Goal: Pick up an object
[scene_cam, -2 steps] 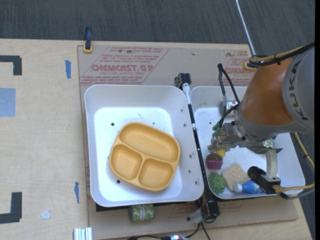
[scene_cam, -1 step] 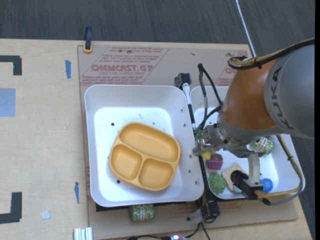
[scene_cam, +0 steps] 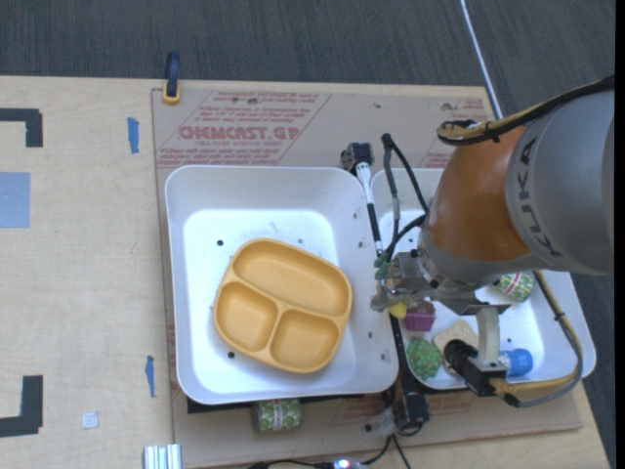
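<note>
L bin [scene_cam: 190, 262] holds a yellow divided plate [scene_cam: 283, 306], lying flat. R bin [scene_cam: 576, 345], mostly under the arm [scene_cam: 527, 193], holds a green ball [scene_cam: 424, 357], purple block [scene_cam: 419, 317], blue item [scene_cam: 518, 362] (partly hidden). Jaws' state: can't tell.

Small purple block [scene_cam: 419, 317], right bin, beside green object [scene_cam: 424, 357]

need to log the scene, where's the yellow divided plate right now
The yellow divided plate lies flat in the left bin, toward its front, left of the arm.
</note>
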